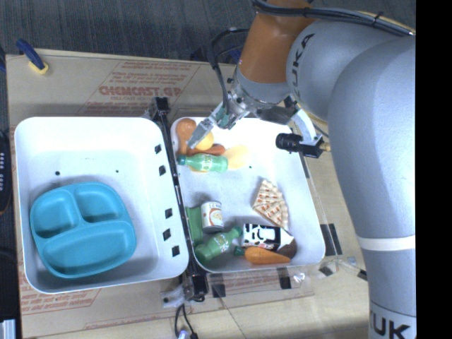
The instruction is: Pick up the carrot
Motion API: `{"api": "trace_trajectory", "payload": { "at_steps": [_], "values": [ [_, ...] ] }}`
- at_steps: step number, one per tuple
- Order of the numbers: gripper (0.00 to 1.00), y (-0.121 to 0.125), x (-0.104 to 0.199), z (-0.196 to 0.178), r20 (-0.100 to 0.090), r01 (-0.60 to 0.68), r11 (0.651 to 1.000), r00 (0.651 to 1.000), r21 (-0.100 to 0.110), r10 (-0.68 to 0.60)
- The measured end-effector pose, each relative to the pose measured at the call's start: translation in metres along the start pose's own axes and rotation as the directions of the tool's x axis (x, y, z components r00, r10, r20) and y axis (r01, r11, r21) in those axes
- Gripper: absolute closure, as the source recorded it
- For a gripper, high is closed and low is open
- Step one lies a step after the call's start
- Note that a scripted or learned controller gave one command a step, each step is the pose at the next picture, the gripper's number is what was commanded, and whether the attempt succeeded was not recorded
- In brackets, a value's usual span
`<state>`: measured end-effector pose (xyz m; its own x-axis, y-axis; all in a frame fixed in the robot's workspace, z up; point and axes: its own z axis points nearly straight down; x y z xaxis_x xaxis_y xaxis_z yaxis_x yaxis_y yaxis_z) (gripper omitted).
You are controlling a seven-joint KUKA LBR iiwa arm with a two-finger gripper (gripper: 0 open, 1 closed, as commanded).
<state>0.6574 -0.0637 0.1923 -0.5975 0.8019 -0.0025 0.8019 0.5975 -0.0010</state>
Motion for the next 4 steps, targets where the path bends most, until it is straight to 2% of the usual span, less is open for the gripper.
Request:
{"api": "trace_trajectory", "payload": {
  "at_steps": [1, 2, 3, 4],
  "values": [
    [0.0, -0.017, -0.031, 0.091, 0.001, -0.203, 0.979, 0.979, -0.01, 0.203],
    [1.0, -0.014, -0.03, 0.078, 0.003, -0.192, 0.981, 0.981, -0.01, 0.192],
    [1.0, 0.023, 0.031, -0.002, -0.001, -0.509, 0.861, 0.861, 0.003, 0.509],
    [1.0, -0.003, -0.002, 0.0, 0.002, -0.78, 0.626, 0.626, 0.005, 0.78]
  ]
}}
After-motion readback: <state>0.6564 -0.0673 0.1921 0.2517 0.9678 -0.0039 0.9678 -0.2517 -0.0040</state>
